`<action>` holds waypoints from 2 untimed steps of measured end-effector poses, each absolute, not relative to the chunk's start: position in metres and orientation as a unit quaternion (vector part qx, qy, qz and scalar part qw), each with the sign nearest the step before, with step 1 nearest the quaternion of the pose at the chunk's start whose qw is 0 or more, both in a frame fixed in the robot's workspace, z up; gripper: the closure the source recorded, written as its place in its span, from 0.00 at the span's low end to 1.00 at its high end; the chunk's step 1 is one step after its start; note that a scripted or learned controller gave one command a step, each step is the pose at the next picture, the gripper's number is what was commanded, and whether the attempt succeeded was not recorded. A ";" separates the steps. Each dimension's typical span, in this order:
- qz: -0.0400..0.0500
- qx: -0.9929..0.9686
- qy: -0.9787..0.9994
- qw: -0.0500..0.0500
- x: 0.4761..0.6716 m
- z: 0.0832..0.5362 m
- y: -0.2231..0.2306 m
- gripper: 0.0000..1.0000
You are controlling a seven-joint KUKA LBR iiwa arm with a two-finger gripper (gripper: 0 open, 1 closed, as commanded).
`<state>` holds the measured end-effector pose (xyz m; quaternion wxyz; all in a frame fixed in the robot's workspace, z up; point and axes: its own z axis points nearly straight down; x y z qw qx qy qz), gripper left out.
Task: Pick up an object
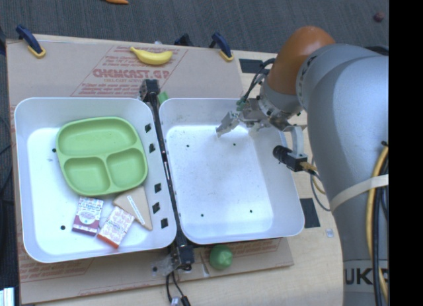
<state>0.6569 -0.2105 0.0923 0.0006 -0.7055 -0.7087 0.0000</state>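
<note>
Camera view | claw (227,126) over right bin (225,222) | finger state: cannot tell

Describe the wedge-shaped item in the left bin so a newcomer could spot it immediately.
Start at the left white bin, which holds a green divided plate. Just below the plate's lower right corner lies a tan wedge. Unlike the two flat printed packets beside it, it is plain, triangular and pale.
</note>
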 end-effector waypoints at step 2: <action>0.000 -0.704 -0.710 0.001 0.657 0.103 -0.210 0.00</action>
